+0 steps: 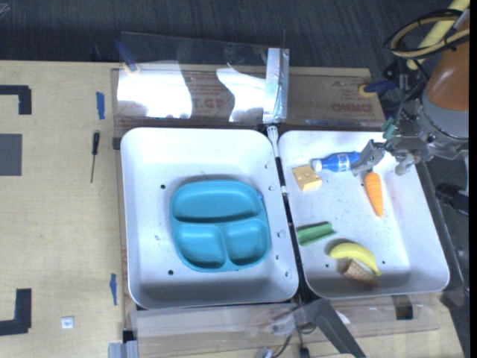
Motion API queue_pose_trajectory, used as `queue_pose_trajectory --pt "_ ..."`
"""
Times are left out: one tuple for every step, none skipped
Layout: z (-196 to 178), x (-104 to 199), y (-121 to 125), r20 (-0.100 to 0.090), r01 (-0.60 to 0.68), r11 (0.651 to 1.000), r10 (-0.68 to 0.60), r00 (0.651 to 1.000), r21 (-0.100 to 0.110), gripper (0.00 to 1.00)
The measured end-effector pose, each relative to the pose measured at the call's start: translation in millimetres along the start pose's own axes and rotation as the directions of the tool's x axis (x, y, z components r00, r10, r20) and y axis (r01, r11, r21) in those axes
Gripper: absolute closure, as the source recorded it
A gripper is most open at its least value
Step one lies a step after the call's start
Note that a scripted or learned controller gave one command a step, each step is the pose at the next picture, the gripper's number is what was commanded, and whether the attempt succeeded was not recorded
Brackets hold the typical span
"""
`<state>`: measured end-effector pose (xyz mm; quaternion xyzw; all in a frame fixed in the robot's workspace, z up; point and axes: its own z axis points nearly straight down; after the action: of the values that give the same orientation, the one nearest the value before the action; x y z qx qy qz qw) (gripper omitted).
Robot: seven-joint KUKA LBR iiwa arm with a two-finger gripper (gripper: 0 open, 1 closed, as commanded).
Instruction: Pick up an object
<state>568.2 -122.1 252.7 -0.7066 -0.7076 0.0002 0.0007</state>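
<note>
Nothing is lifted yet. The pincer (384,156) hangs spread open and holding nothing just above the carrot (374,193), beside the bottle (335,162). The right bin (425,263) holds five things: carrot, bottle, one cheese cube (306,177), one green stick (314,233), one banana (355,255). The left bin (141,200) holds one blue tray (218,224).

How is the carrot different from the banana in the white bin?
The carrot is orange, while the banana is yellow. The carrot is straight and tapers to a point, lying up and down in the picture; the banana is curved and lies more sideways. The carrot sits just below the gripper, near the bin's far side; the banana is near the front edge. Both lie in the right bin.
</note>
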Motion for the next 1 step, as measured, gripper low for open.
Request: queue_pose_trajectory --pt "96.2 -48.4 22.3 0.0 -0.064 0.998 0.064 0.998 0.006 0.0"
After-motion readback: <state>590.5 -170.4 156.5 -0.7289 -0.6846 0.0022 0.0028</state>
